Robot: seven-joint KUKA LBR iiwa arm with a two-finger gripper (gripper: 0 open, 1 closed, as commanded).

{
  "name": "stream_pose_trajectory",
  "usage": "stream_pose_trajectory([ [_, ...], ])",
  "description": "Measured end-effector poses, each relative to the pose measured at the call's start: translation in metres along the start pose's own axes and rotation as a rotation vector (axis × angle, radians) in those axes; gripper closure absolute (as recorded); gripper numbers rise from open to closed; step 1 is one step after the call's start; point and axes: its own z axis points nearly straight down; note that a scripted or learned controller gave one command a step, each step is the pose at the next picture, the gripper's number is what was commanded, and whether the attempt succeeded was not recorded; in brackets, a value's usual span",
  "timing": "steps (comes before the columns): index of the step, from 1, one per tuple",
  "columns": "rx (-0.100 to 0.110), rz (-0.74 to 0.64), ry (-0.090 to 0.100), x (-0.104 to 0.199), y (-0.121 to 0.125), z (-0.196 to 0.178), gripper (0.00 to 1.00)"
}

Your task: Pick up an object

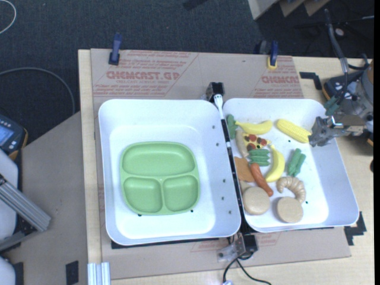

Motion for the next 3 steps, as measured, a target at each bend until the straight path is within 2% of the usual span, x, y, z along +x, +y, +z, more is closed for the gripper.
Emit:
stream_pose_trajectory([
  [1, -0.009, -0.001, -0.002, 0.050, -0.018, -0.044, 1.00],
  [2, -0.002, -0.001, -0.002, 0.107, -0.017, -0.037, 1.00],
  [3, 0.006, 0.001, -0.002, 0.138, -0.018, 0.036, 1.00],
])
